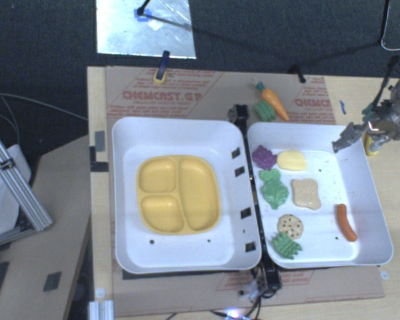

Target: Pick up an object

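**Hand waits at the far right of the food bin, nothing picked yet**

The hand hangs over the far right corner of the right bin, reaching in from the right edge of the view. Its tip is a small grey shape above the bin's rim. Nothing is seen between its fingers, and whether they are spread or closed I cannot tell at this size.

The things to choose from lie in the right bin. Along its left side, from far to near: purple grapes, a leafy green piece, a cookie and a smaller green piece. Right of the grapes sits a yellow lump, and nearer than that a slice of bread. A sausage lies alone toward the right, well apart from the others. A toy carrot rests outside the bins on the table, beyond the far rims. The left bin carries a yellow divided plate.

The task looks to be at its start: the approach, with no object chosen or touched. The sausage seems the easiest target, being near the hand and free of neighbours. The next move calls for travel over it, a descent with the fingers either side of its narrow width, then a close and lift.
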### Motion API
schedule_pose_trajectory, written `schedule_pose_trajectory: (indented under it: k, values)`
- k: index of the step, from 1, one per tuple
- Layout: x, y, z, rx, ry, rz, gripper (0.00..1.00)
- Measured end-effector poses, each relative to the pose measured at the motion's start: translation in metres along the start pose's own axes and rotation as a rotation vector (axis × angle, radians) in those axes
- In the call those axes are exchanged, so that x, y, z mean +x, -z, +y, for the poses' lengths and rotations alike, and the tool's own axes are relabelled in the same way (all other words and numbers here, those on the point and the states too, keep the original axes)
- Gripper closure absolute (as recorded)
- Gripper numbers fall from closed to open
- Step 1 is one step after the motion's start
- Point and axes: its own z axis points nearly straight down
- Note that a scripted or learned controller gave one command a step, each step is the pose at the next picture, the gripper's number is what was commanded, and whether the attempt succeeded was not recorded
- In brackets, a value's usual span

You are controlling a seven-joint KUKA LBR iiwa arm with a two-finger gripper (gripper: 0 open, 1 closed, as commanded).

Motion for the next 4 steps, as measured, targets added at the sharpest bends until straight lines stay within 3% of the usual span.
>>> schedule_pose_trajectory:
  k: [1, 2, 3, 4]
  values:
    - [0.124, -0.099, 0.011, 0.008, 0.012, 0.007, 0.00]
    - [0.153, -0.058, -0.064, 0.004, 0.002, 0.003, 0.00]
    - [0.179, 0.057, -0.109, -0.010, 0.005, 0.003, 0.00]
    - [0.208, -0.066, -0.111, 0.011, 0.000, 0.002, 0.00]
